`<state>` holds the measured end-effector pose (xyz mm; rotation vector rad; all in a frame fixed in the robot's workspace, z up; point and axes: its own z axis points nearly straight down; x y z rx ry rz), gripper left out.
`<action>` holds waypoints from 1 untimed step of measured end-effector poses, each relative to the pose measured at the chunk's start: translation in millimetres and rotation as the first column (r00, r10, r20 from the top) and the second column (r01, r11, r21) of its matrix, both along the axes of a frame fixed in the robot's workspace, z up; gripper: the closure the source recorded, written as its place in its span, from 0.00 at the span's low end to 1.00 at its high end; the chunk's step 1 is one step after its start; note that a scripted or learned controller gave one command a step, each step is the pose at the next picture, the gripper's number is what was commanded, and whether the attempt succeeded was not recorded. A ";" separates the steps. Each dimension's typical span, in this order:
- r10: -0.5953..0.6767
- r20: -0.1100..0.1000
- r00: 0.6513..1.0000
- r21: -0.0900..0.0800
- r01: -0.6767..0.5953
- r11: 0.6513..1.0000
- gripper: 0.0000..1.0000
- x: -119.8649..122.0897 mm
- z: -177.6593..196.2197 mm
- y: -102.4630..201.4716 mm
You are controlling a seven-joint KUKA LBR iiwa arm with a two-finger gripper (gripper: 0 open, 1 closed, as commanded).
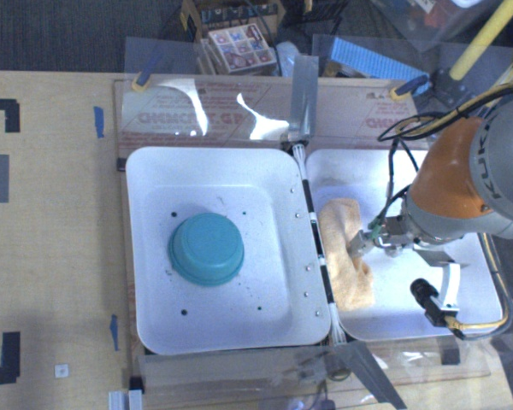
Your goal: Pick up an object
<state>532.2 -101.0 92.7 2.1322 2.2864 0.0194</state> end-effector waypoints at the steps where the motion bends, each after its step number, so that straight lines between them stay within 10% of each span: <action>1: -0.014 0.002 1.000 -0.002 0.014 1.000 0.00 -9.5 0.1 4.3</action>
